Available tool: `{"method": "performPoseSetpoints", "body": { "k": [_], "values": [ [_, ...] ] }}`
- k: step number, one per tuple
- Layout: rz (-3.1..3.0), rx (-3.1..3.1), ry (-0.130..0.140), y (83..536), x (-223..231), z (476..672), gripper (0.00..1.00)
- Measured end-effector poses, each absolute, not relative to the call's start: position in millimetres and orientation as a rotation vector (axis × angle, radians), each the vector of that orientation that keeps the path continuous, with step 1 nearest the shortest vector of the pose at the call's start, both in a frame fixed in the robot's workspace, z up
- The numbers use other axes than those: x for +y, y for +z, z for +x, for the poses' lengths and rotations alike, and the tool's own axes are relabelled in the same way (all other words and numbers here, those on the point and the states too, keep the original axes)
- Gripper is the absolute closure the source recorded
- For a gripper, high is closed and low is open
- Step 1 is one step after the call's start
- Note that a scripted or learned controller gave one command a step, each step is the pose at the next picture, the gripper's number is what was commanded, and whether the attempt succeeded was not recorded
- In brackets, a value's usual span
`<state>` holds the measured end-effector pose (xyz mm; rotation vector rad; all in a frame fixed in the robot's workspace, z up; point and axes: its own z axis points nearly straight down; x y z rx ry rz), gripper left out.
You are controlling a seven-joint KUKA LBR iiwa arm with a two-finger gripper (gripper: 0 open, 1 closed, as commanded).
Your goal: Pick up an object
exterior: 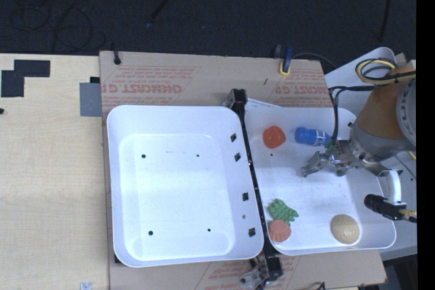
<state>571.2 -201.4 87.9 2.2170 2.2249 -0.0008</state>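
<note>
Pincer (314,167) hanging with fingers spread and nothing between them over the right white bin (370,244), best lowered squarely astride the small blue cylinder (311,136) lying just beside it, clear of the round orange ball (274,137).

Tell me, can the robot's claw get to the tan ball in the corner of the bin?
Probably yes. The tan ball lies by itself in the near corner of the right bin, with bare floor between it and the claw. The bin's wall close beside it might crowd the grab.
</note>
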Motion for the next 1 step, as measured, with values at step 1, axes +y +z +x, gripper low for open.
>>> {"method": "performPoseSetpoints", "body": {
  "k": [1],
  "values": [
    [2.226, 2.223, -0.004, 87.3, -213.4, 545.8, 0.0]
  ]
}}
